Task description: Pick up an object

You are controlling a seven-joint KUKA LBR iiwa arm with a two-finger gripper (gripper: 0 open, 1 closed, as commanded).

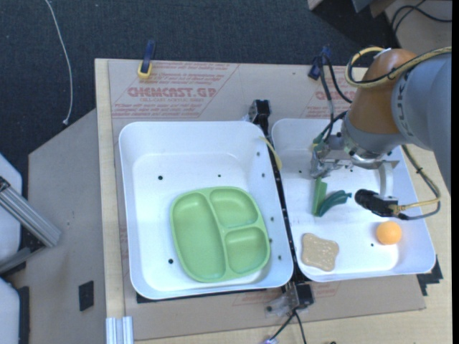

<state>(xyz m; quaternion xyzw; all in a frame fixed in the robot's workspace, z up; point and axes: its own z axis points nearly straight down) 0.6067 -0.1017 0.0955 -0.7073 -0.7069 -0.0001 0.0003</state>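
Observation:
My gripper [343, 165] hangs over the back half of the right bin [412, 253], below the arm's orange band. Just in front of it and slightly left, a green bean-like object [326, 200] lies on the bin floor, apart from the gripper as far as I can see. A beige flat piece shaped like bread [319, 251] rests near the bin's front left corner. An orange ball [388, 233] sits toward the front right. A black part with a yellow cable [376, 202] sticks out under the wrist, between the green object and the ball.
The left bin [143, 156] holds a green divided plate [219, 231] in its front half. A black clamp [259, 111] stands at the back between the bins. Cables loop around the arm at the right.

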